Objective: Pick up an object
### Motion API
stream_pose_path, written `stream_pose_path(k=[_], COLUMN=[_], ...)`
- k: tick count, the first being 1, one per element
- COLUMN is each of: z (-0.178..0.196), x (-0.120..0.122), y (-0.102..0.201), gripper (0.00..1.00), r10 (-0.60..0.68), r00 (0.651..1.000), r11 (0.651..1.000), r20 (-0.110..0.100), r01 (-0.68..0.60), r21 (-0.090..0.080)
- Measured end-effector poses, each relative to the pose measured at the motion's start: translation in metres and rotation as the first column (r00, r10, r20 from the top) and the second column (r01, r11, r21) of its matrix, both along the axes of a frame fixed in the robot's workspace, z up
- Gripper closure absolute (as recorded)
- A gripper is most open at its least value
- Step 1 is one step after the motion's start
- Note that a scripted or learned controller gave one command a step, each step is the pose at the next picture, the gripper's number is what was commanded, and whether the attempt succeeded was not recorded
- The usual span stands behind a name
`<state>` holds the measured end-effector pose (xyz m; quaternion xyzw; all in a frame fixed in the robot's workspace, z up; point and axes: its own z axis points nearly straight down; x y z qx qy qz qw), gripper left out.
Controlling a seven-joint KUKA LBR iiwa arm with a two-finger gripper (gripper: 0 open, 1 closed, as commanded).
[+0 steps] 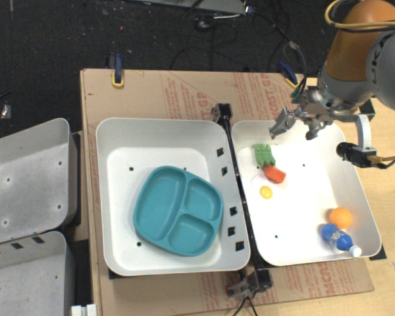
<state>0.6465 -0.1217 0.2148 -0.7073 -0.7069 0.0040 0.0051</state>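
We see the tool [296, 126] hanging over the far edge of the right bin [355, 176], its two fingers spread apart and released, with nothing between them. The candidate objects all lie in that bin: a green block [264, 155] at about seven o'clock from the tool and nearest to it, an orange-red piece [274, 174] touching or just beside the block's near end, a small yellow piece [266, 192] a little further toward six o'clock, and an orange ball [340, 216] with a blue bottle [336, 237] just beside it near the bin's five o'clock corner. The left bin [112, 176] holds a teal divided plate [178, 210]. We judge the main risk to be the green block and orange-red piece sitting so close: a finger could land on one while closing on the other and push both away. The ball could roll off a closing finger, and the block lies near the wall between the bins on the tabletop [158, 91], leaving little room for a finger.
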Motion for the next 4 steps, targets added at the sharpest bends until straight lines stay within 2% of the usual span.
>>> stream_pose_path(k=[1, 2, 3, 4], z=[0.008, -0.055, -0.103, -0.123], x=[0.003, 0.005, 0.011, 0.011], y=[0.0, -0.003, -0.009, -0.009], gripper=[0.0, 0.0, 0.0, 0.0], r10=[0.002, 0.0, 0.0, 0.001], r00=[1.0, 1.0, 1.0, 1.0], r11=[1.0, 1.0, 1.0, 1.0], r20=[0.013, 0.008, 0.01, 0.012], r01=[-0.002, 0.0, 0.0, -0.001], r21=[-0.002, -0.002, -0.002, -0.002])
